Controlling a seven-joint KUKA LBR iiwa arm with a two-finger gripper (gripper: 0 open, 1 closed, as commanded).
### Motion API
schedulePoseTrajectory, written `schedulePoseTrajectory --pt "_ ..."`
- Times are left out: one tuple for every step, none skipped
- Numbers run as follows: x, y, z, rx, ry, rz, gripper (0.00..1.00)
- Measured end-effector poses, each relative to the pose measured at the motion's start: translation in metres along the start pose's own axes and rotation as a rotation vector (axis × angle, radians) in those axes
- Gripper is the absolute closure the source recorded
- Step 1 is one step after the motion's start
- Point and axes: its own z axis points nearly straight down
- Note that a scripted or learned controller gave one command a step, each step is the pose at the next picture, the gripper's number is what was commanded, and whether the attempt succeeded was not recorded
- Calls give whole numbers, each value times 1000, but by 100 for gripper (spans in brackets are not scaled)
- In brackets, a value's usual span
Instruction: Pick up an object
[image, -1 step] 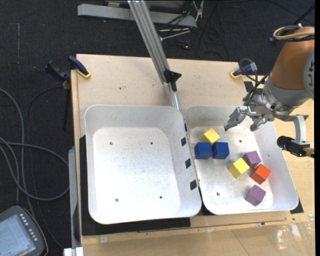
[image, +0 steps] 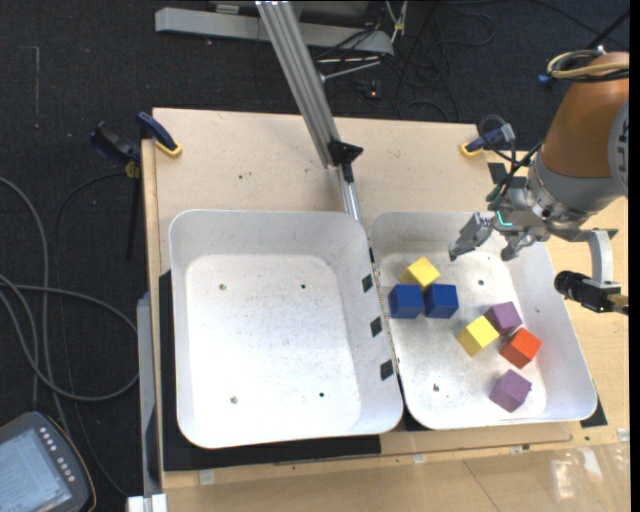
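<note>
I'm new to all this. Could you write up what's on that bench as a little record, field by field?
bins: two white, left bin, right bin
blocks: seven, all in the right bin
colours: two blue blocks, two yellow blocks, two purple blocks, one orange block
gripper: open, above the right bin's far end, holding nothing
arm: enters from the right

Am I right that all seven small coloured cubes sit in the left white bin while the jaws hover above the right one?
Not quite. The camera view shows the seven small coloured cubes in the right shallow white bin, not the left shallow white bin. The gripper does hover above the right one.
</note>
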Motion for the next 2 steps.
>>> schedulePoseTrajectory --pt "4 -5 45 3 0 2 0" --pt "3 2 102 -4 4 3 0"
